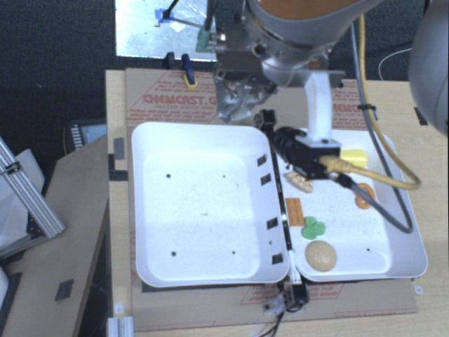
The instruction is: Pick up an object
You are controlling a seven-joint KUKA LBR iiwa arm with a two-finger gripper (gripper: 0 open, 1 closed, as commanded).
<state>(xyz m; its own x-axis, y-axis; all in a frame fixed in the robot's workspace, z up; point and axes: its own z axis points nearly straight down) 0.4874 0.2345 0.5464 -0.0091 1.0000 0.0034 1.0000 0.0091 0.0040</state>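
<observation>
My gripper [236, 105] hangs high over the back edge of the left bin [203, 209], close to the camera and blurred. The right bin [400, 248] holds several small things. A yellow block [356, 157] lies near its back. A small tan piece [301, 182] rests by the divider, and an orange round piece [363, 201] sits to the right. An orange flat block [295, 211], a green piece [313, 229] and a tan ball [321, 255] lie toward the front left. All of them lie apart from the gripper.
Both white bins rest on a cardboard sheet [175, 98] on the bench. A yellow cable [382, 177] loops over the right bin. A blue and yellow clamp [188, 70] sits at the cardboard's back edge. Grey metal framing [28, 195] stands at the left.
</observation>
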